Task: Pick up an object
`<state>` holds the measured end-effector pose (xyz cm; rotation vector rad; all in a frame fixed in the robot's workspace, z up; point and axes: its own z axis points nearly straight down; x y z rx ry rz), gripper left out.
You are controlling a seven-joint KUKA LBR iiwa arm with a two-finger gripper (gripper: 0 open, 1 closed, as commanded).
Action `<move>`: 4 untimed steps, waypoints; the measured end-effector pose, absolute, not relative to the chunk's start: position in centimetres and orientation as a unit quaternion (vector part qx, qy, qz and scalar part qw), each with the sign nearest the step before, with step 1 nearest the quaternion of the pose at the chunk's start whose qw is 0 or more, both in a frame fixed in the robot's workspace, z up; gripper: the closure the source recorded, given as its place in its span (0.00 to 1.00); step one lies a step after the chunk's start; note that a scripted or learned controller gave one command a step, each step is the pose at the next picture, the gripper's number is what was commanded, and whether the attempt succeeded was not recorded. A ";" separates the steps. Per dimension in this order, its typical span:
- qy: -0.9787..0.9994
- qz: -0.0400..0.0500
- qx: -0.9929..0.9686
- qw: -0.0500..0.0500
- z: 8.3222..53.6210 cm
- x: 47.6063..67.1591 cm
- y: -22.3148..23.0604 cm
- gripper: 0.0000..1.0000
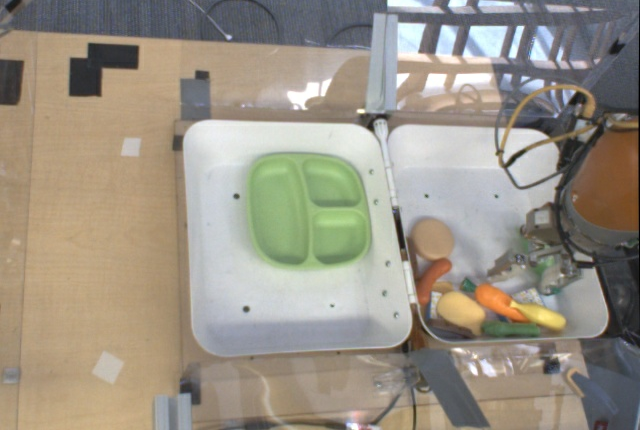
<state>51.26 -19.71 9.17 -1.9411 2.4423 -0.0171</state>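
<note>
The right bin (450,173) holds a pile of toy food along its near edge: a tan round bun (432,238), a red sausage (434,276), a yellow potato-like piece (459,309), an orange carrot (497,301) with green top, a green piece (506,327) and a yellow piece (543,318). My gripper (535,263) hangs low over the right end of this pile, just above the carrot and the yellow piece. Nothing visible sits between its fingers.
The left bin (210,218) carries a green divided plate (306,209) in its middle. A metal divider (395,228) separates the two bins. Yellow and black cables (535,133) loop over the right bin's far right. The arm's orange band (605,183) is at the right edge.
</note>
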 end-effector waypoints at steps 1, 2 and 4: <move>0.799 -0.008 -0.601 0.008 9.2 49.4 -12.9 0.00; 0.773 -0.015 -0.634 0.005 9.3 49.5 -10.8 0.00; 0.762 -0.015 -0.648 0.006 9.3 49.5 -10.0 0.00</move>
